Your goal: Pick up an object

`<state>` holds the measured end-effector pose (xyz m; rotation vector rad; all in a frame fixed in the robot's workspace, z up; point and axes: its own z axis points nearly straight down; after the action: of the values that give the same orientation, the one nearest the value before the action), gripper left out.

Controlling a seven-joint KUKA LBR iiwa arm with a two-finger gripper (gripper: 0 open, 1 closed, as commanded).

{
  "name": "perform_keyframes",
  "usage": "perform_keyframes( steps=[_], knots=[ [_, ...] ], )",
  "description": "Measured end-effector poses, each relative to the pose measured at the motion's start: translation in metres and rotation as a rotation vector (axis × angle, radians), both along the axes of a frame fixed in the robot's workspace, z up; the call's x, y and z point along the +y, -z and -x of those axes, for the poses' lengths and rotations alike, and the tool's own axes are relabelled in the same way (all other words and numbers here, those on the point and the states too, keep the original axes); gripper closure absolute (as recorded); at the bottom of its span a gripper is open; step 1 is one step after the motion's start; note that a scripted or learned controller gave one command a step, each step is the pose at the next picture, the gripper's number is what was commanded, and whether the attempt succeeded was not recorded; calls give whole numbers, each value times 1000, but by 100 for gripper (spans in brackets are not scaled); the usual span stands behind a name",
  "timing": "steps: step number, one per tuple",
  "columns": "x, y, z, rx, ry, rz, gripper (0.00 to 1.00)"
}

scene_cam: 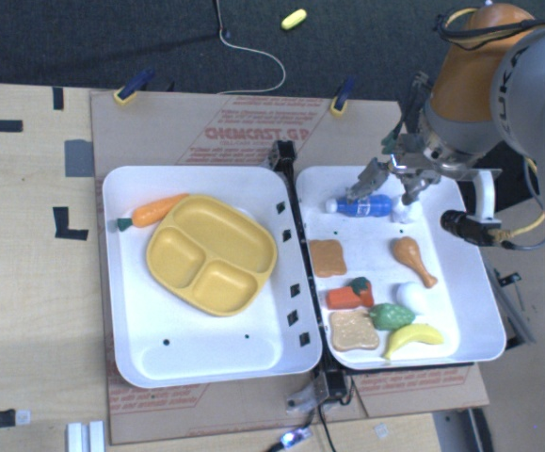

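My gripper [387, 188] hangs open over the back of the right bin [470, 252], its two fingers spread apart on either side of a blue bottle [366, 206] that lies on its side with a white cap. One finger [363, 182] is above the bottle's left part, the other sits near its right end. Nothing is held between them. Further forward in the same bin lie a brown chicken drumstick [413, 258], a slice of toast [327, 257], a red and green piece [350, 294], a green vegetable [390, 316], a yellow banana [413, 337] and a bread slice [353, 330].
The left bin [131, 328] holds a yellow divided plate [212, 253] and an orange carrot [154, 211] at its back left. A black divider [296, 243] runs between the bins. A small yellow object [294, 19] lies on the dark floor behind the bench.
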<state>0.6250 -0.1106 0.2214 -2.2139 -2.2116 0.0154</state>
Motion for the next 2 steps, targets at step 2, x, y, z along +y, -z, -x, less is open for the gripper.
perform_keyframes(
  steps=[2],
  knots=[
    [3,36,1,-10,-3,2,0]
  ],
)
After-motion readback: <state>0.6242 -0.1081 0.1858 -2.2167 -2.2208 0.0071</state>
